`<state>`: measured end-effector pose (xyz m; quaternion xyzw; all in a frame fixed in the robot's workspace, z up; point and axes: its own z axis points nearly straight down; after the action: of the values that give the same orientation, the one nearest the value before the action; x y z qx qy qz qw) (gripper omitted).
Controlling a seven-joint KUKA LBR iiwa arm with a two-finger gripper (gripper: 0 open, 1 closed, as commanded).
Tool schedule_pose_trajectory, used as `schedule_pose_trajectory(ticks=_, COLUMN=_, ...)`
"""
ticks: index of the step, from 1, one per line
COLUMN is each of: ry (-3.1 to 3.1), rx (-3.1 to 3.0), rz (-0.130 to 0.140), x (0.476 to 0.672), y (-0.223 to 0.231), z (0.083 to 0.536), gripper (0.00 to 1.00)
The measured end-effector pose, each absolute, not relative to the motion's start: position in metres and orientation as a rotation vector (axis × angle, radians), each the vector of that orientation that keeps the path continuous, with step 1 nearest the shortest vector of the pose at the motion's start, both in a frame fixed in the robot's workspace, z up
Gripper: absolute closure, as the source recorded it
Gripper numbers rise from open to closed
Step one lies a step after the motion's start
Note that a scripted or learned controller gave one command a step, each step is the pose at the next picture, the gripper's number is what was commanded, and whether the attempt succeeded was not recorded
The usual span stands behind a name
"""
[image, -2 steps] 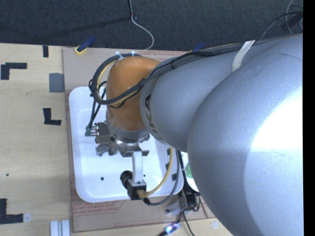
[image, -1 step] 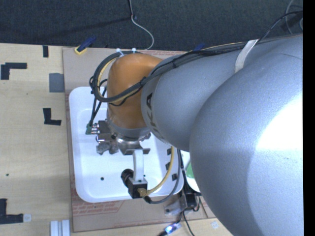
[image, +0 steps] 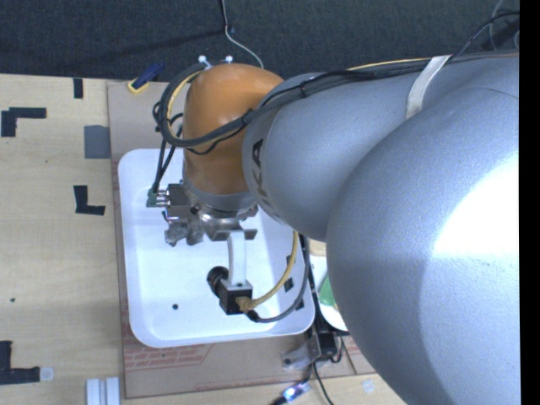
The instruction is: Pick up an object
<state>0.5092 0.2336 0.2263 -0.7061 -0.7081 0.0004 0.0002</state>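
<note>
Overhead, the grey arm [image: 380,184] hangs over a white bin [image: 139,226], its claw [image: 180,226] near the floor; clenched or released cannot be told. The likeliest target, a dark speck [image: 175,305], lies nearer the front wall, so the claw should centre above it first. Black tape marks [image: 84,199] dot the pale surface [image: 51,268]; dark cloth [image: 101,15] hangs behind.

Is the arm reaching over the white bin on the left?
Yes, its orange band hangs over the far end of the left bin.
</note>
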Motion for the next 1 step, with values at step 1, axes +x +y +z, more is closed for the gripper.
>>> schedule_pose_trajectory(ticks=1, ry=-2.225, rx=-2.216, rz=-0.001, x=0.4823, y=0.2340, z=0.2710, gripper=1.00)
